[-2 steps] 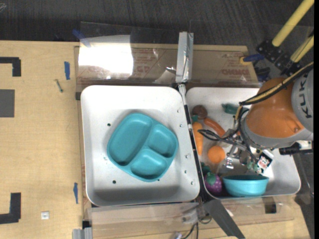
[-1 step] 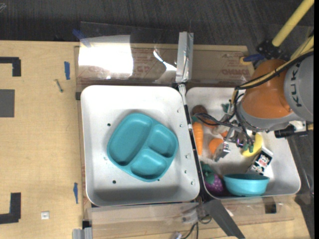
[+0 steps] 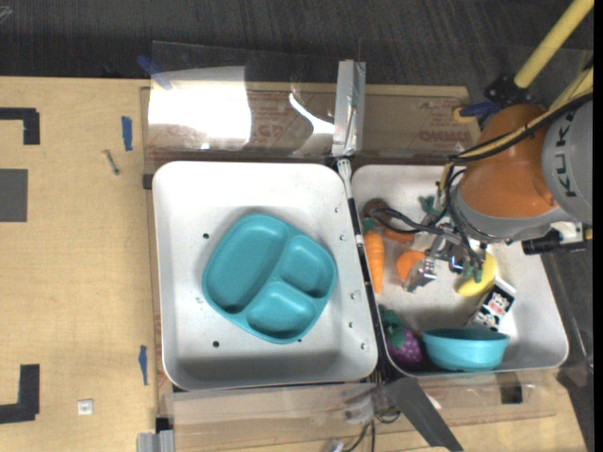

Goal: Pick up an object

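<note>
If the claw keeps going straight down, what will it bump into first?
Probably the small orange object right beside the claw in the right bin, with the carrot farther left. Depth is hard to judge from above, so it might reach the bin floor instead.

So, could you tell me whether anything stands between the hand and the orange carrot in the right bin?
Nothing visible does. The hand hangs over the right bin, just right of the orange carrot, with bare bin floor between them. A dark cable runs past the carrot's upper end.

Teal divided plate in left bin; blue tape on bench.
</note>
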You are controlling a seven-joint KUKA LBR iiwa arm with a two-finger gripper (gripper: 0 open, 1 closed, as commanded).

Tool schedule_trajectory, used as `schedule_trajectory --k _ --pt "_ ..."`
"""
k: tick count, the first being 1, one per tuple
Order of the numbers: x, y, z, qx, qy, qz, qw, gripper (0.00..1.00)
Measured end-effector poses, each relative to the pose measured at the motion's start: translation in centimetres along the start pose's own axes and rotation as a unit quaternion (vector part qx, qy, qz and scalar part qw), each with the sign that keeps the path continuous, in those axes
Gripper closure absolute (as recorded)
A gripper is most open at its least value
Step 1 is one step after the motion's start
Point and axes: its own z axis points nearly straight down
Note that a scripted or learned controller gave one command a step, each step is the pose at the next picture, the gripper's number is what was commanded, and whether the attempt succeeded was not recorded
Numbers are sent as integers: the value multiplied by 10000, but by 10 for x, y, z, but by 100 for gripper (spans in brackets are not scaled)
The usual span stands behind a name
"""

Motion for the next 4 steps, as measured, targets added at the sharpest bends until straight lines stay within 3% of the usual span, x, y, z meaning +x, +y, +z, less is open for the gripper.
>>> schedule_trajectory --k 1,2,3,4 --pt "59 62 -99 13 75 1337 9910 100" --pt "12 106 -164 7 70 1010 9949 100" --pt "-34 145 -175 24 83 1663 9860 100" --pt "45 110 -126 11 113 -487 9988 100"
